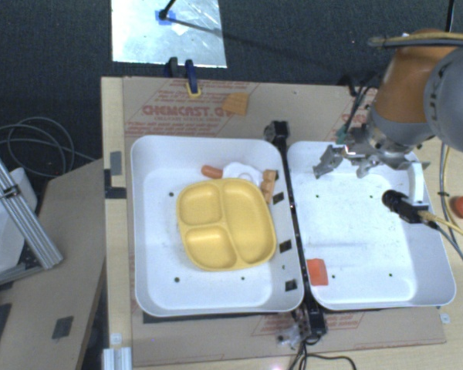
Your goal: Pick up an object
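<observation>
Tabletop [116, 129] carrying 2 white bins. Left bin [150, 284] holding a yellow divided tray [224, 226], likely crowding the small pieces toward the far wall. Arm [417, 83] hanging over right bin [370, 284]; claw [346, 163] spread, grasping nothing. Orange block [317, 271] sitting in right bin's near-left corner, reachable.

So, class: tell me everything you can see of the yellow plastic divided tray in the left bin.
The yellow plastic divided tray is a rounded rectangle with three compartments, two smaller and one longer. It looks smooth and glossy, lies flat and turned at a slant on the left white bin's floor, near the middle. Its top edge overlaps a small white cup-like object.
</observation>
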Controlling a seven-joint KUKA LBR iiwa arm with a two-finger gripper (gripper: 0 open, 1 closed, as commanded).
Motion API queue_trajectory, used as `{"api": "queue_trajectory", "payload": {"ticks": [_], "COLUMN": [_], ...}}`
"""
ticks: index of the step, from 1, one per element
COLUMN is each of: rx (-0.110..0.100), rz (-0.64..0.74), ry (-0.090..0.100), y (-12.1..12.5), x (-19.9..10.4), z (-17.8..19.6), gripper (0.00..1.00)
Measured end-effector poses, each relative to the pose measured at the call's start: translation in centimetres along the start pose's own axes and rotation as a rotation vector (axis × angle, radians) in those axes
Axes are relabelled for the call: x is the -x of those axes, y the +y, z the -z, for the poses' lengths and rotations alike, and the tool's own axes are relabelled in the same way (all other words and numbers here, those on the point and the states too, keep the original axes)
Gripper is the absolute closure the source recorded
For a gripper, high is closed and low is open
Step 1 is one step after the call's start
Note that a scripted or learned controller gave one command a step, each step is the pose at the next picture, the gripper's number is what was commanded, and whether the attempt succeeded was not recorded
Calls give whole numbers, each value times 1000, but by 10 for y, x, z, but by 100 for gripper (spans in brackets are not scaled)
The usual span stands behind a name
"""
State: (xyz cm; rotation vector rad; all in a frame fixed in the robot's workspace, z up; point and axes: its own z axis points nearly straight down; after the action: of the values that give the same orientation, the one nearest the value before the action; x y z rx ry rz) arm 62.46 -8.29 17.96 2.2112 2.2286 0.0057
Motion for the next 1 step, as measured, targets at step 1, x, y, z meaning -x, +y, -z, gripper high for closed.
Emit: {"api": "queue_trajectory", "payload": {"ticks": [1], "rx": [6], "rz": [-18], "ry": [-10], "y": [-62], "x": [106], "z": [98], "gripper": [0]}}
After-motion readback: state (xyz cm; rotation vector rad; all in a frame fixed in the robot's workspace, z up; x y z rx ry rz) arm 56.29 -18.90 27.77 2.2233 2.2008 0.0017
